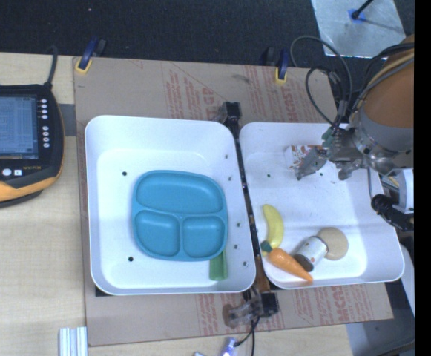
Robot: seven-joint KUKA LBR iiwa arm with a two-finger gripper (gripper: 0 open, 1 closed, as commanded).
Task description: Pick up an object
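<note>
In the right bin [349,202], a yellow banana [273,225] lies near the left wall. An orange carrot [289,264] lies below it at the front edge. Beside the carrot sit a small white and dark cylinder [311,251] and a tan round object [335,243]. My gripper [325,167] hangs over the back part of the right bin, well behind these objects. Its fingers [306,166] are spread open with nothing between them.
The left bin [107,199] holds a blue divided plate [179,213] and a green piece [217,267] at its front right corner. A teach pendant [15,143] lies on the bench at far left. Cables run above the right bin near the arm [389,99].
</note>
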